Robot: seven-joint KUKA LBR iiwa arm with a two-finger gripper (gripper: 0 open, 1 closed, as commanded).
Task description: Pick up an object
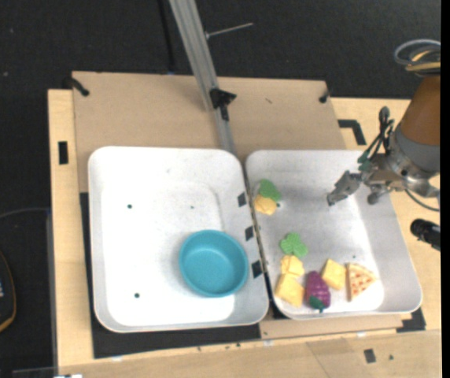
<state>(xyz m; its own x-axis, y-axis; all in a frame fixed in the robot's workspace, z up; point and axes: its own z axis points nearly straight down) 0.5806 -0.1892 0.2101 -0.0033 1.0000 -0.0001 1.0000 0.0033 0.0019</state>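
The gripper point(356, 190) hangs over the right bin's point(382, 246) upper part, fingers spread wide with nothing between them — the corn cob point(266, 198) lies well to their left, the pizza slice point(359, 279) well below.

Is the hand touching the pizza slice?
Apart. The camera view shows bare bin floor between the hand and the pizza slice near the front edge.

Open floor in the far half of the right bin; clutter along its near edge.
The right bin point(382, 242) is crowded near: cheese blocks point(290, 282), grapes point(317, 289), pizza slice point(359, 279). Corn point(266, 198) sits against its left wall. The blue bowl point(210, 262) blocks the left bin point(130, 179)'s near-right corner, seemingly touching the wall.
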